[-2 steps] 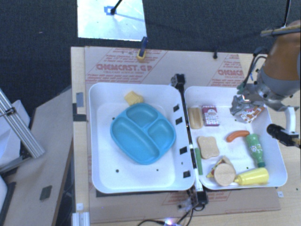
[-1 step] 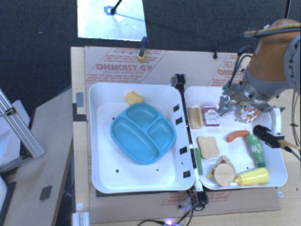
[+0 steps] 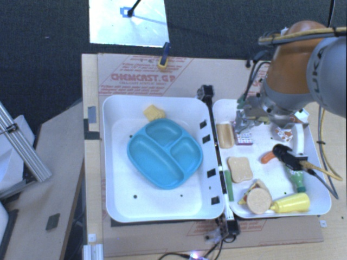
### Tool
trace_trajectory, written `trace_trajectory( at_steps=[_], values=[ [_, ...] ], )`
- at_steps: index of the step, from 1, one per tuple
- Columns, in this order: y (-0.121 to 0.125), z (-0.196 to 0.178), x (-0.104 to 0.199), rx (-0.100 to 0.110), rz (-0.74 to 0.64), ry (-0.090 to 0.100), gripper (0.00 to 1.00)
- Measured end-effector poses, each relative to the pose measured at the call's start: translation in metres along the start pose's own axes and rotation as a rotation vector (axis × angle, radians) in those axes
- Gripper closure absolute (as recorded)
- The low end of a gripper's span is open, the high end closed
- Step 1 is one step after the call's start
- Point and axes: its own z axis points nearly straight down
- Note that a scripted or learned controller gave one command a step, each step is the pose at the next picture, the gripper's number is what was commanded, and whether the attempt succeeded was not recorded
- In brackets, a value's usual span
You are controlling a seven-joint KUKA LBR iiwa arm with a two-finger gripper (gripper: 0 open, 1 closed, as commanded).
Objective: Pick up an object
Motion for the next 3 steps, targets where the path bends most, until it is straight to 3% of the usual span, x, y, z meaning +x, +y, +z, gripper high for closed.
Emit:
trace_trajectory(
  at_steps=[1,3],
  values=[
    [-0.0143,-0.0002,0.0321,0.001,0.000,0.000,1.00],
    [-0.0066,-0.0004,0.0366,-0.001,0.001,0.000,1.00]
  ],
)
